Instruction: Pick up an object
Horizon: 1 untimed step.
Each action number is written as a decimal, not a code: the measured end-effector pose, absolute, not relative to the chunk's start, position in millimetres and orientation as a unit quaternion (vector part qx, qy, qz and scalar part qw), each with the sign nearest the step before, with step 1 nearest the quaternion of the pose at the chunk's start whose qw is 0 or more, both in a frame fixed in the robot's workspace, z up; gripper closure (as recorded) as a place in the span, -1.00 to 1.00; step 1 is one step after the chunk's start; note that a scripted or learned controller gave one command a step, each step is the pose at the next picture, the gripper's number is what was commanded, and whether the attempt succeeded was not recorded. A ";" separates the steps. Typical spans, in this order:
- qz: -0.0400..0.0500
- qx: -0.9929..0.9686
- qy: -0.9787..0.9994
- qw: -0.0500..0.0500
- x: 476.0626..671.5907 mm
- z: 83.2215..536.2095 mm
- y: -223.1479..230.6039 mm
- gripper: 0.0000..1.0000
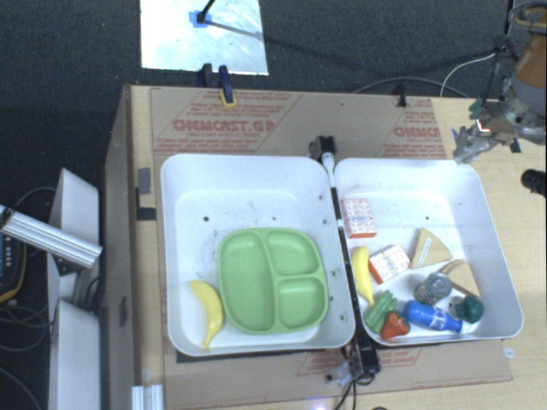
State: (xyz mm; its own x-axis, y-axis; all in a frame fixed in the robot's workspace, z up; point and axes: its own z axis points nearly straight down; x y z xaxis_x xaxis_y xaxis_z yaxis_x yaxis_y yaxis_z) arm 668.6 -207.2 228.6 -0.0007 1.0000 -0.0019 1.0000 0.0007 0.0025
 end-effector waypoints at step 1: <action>0.001 0.706 0.709 0.001 669.1 203.8 -189.8 1.00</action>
